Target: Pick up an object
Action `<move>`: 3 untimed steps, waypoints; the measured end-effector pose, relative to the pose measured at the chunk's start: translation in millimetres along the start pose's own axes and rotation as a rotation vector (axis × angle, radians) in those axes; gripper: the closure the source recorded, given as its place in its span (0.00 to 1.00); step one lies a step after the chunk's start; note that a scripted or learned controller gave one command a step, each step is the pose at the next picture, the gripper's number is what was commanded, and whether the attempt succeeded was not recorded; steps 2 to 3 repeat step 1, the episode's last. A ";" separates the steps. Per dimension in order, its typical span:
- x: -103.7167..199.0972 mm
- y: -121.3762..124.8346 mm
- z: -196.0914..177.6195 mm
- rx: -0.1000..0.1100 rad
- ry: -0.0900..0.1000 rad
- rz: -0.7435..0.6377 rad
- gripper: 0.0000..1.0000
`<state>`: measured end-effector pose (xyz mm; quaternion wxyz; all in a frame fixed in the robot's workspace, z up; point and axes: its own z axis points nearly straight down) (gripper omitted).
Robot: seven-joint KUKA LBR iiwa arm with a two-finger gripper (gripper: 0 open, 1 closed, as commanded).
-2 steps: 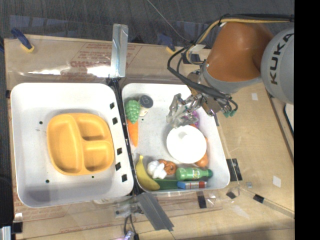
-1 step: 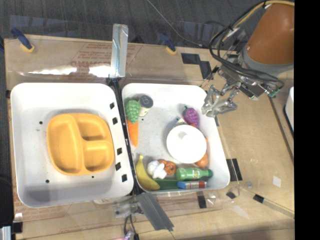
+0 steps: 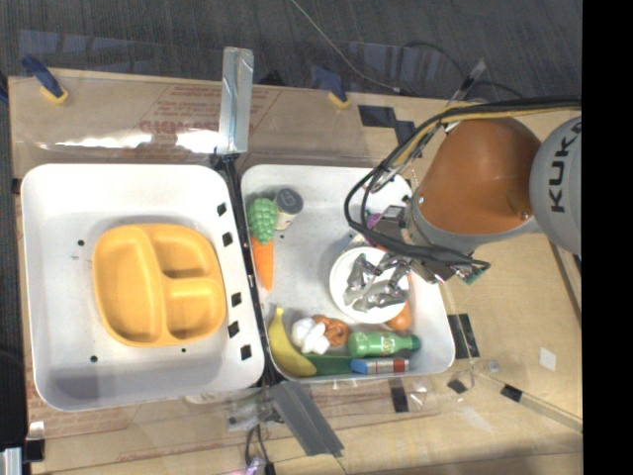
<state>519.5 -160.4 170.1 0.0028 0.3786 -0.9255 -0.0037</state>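
The two-finger metal gripper (image 3: pixel 381 280) is seen low over the small round white plate (image 3: pixel 346 265) in the right-hand white bin (image 3: pixel 316 181); its fingers look parted, and nothing is seen held between them. The step in hand is judged as the descent toward a grasp, not yet a lift. The nearest candidate is the small orange piece (image 3: pixel 401 317) just beyond the plate's lower right rim, partly hidden under the gripper. Below the plate, a green plastic bottle (image 3: pixel 384 343) lies on its side, touching a red-and-blue tube (image 3: pixel 378 366), with a yellow banana (image 3: pixel 282 349) and a white-and-orange toy (image 3: pixel 321 334) to the plate's lower left. Left of the plate lies an orange carrot with green top (image 3: pixel 262 240). Next, a closing on one item is called for, and crowding below the plate leaves little room; open floor is seen above the plate. The yellow divided tray (image 3: pixel 158 283) sits far left of the plate in the other white bin (image 3: pixel 49 206).
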 end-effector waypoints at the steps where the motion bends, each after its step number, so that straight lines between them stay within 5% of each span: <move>1: -32.3 -99.7 -5.1 0.011 -0.004 -0.110 1.00; 3: -32.3 -99.7 -5.1 0.011 -0.004 -0.110 1.00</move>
